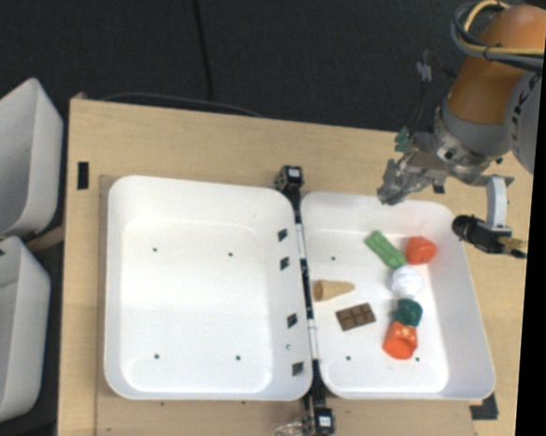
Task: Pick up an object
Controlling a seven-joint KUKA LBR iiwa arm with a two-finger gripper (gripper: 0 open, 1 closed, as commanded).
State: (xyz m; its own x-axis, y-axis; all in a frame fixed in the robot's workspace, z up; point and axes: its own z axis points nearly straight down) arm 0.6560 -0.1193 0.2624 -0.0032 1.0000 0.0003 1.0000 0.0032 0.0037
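Arm poised above the far rim of the right bin, objects grouped toward that bin's right side.

The gripper (395, 190) hung over the far edge of the right bin (336, 373), nothing between its fingers; whether they were parted or closed could not be told. Below it lay a green block (384, 248), an orange piece (421, 249), a white ball (406, 280), a dark green piece (409, 312) and an orange-red piece (400, 340), close together near the right wall. A tan wedge (333, 290) and a brown square (356, 316) sat nearer the central divider. The left bin (192, 291) offered open floor.
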